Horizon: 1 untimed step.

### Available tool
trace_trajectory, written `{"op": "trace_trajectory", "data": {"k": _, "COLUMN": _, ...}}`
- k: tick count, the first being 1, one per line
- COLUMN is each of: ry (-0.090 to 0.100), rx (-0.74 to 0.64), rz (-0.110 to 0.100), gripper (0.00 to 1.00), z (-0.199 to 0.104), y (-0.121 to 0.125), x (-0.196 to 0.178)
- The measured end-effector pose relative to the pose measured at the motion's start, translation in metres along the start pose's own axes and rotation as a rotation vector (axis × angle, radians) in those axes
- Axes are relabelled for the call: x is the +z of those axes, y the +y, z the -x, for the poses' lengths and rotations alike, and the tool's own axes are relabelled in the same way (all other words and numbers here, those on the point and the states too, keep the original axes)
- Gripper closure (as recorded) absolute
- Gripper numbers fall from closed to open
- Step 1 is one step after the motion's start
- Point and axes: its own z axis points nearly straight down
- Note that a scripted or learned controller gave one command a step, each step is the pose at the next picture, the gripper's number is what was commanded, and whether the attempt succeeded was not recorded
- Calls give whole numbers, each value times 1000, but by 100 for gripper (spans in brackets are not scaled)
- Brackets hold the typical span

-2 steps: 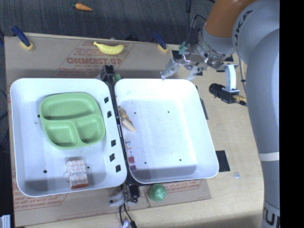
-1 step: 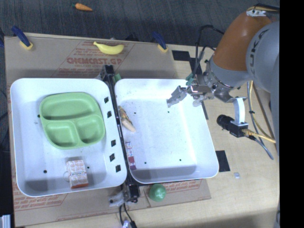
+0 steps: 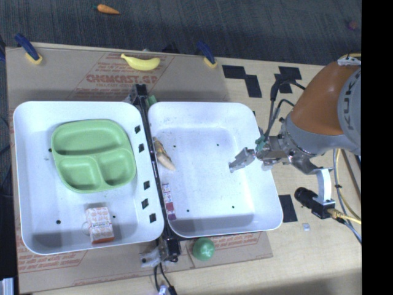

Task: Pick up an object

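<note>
Two white bins (image 3: 202, 112): tool (image 3: 241, 160) above the right one.

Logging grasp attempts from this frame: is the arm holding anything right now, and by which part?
Nothing is held. The end effector hangs over bare floor of the right-hand shallow white bin, apart from the small tan, banana-like object by that bin's left wall.

Two white bins (image 3: 202, 214), the right one finely speckled with dark dots. Light green divided tray (image 3: 92, 153) in the left bin. Small packet (image 3: 99, 223), tan and white with red print. Pale tan piece (image 3: 164, 155) by the divider. Yellow banana (image 3: 141, 61) on brown cardboard (image 3: 92, 72) with red lettering. Green ball (image 3: 203, 248). Blue clamps (image 3: 29, 49). My arm (image 3: 325, 103): orange band, grey below.
</note>
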Motion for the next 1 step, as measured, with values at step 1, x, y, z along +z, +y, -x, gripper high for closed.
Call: {"op": "trace_trajectory", "data": {"k": 1, "ry": 0, "rx": -1, "rz": 1, "gripper": 0, "z": -1, "y": 0, "x": 0}}
